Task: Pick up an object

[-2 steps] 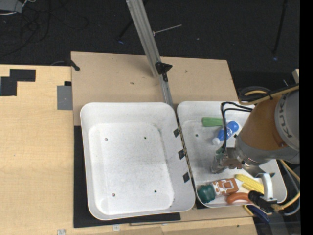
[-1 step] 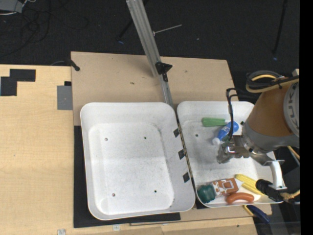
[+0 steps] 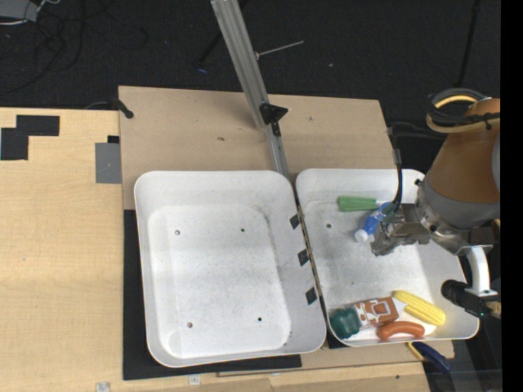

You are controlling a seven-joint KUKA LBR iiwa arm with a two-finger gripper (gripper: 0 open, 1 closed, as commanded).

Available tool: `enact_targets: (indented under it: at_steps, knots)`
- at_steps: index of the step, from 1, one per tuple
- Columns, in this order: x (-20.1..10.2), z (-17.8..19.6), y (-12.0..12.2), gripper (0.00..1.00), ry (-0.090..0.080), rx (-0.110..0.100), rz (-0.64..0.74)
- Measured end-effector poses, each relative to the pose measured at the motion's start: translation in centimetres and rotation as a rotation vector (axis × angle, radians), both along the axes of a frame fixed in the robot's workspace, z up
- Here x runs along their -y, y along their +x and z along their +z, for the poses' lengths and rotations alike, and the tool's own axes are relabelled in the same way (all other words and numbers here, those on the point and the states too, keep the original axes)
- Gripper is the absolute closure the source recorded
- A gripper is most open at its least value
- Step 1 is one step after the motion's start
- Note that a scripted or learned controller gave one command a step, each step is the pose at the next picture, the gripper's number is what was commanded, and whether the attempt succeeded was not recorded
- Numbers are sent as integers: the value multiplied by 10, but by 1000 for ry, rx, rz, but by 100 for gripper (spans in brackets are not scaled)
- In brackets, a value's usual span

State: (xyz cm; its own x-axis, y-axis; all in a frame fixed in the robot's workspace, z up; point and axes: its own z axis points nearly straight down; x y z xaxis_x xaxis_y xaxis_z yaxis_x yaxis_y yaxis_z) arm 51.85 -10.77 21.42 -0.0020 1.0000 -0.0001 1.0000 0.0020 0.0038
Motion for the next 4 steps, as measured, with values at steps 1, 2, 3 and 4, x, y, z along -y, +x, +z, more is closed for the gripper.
enact_targets:
  at_steps: [1, 2, 3, 4]
  knots:
    - [1, 53, 1, 100, 0, 0, -1]
    - [-42, 36, 21, 100, 2, -7, 2]
    - [-94, 41, 38, 100, 2, -5, 2]
    - [-135, 26, 60, 100, 0, -7, 1]
